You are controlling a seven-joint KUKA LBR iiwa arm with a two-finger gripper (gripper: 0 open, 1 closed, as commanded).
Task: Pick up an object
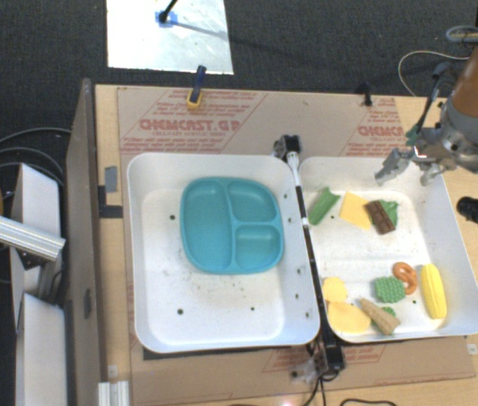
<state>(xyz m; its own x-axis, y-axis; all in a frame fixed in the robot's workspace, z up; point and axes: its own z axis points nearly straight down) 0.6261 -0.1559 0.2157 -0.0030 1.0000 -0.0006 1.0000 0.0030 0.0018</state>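
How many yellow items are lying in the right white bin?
4: a yellow wedge near the bin's top, a yellow corn cob at right, two yellow pieces at bottom left. More may be hidden.

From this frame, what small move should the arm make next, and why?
Probably shift the gripper toward the camera and lower it over the brown bar. It sits above the right bin's far edge with nothing visible between its fingers, and that bar on the yellow wedge lies closest.
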